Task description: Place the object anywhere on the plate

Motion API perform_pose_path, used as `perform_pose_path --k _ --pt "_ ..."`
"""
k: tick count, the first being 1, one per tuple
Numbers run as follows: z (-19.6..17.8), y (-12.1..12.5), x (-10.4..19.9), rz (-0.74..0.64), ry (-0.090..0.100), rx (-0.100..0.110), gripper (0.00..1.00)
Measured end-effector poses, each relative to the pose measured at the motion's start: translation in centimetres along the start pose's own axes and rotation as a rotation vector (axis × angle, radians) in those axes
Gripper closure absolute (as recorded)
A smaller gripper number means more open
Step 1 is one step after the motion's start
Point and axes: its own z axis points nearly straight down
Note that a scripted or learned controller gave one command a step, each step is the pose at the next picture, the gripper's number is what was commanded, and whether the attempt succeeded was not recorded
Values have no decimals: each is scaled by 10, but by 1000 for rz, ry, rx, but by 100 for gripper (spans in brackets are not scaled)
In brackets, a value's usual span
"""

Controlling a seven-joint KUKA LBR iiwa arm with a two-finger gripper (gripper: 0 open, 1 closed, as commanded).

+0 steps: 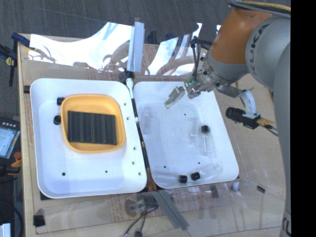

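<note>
Yellow plate [92, 124] with dark ridged centre in left bin [44, 172], tool [174, 98] above right bin's [224, 152] far edge, grip state unreadable, clear object [205, 143] lying right of centre

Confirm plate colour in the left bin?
Yellow-orange rim, with a dark ribbed panel in its centre. The plate shows clearly in the camera view, in the left bin.
</note>
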Motion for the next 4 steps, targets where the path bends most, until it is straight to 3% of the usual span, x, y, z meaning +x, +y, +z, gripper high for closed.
perform_pose_path --k 1,2,3,4 --pt "14 24 44 -339 1 1 0" --pt "5 29 90 -584 1 2 0" --pt "9 35 94 -496 -2 0 0" --pt "29 49 105 -862 0 1 0"
